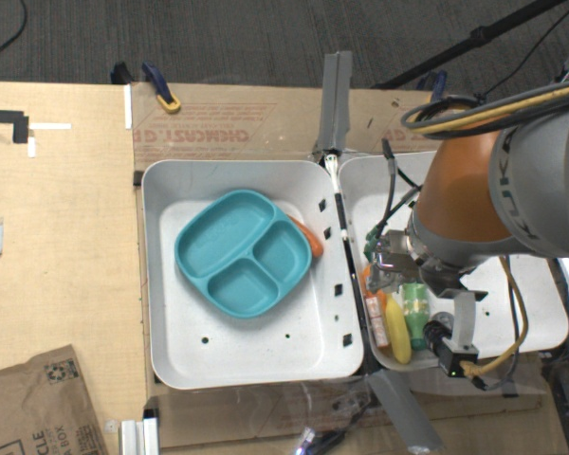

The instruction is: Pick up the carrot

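Camera view, carrot (311,239) peeking from under teal divided plate (244,252) in left bin (161,282), gripper (391,263) over right bin (541,320), grip state cannot be told.

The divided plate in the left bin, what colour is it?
Teal: the divided plate, seen in the camera view.

The desk (57,282) carried two shallow white bins side by side. The left bin (171,349) held a teal three-compartment plate (244,252), tilted in plan. The carrot (309,239) lay at the plate's right edge, touching it and partly hidden by it. The arm (512,178) hung over the right bin (541,320), its orange band facing the camera. A yellow item (395,325) and a green item (415,309) lay beside each other at the right bin's left wall.
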Controlling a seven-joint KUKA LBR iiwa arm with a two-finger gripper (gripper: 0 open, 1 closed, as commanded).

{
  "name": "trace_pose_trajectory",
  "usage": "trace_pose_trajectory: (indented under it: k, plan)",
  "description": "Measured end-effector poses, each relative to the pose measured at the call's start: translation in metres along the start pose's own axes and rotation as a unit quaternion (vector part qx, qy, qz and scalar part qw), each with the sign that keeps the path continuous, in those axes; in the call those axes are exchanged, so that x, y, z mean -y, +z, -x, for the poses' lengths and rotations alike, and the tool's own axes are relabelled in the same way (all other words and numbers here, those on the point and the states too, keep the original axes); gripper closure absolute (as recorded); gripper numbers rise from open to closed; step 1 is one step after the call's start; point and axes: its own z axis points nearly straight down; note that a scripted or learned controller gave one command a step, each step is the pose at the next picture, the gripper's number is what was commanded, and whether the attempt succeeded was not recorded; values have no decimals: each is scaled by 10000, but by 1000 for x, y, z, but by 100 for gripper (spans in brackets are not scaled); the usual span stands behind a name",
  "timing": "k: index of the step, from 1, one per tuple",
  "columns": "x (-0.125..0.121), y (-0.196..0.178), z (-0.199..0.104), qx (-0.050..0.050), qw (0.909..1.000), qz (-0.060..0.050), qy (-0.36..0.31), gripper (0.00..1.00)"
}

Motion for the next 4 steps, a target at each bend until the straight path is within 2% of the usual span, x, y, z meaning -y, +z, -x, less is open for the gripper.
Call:
trace_pose_trajectory:
  k: [3,4]
  plan:
    - [2,-3,-15,-3,10000,-2,-88,100]
    - [2,6,-7,0,9973,-13,738,100]
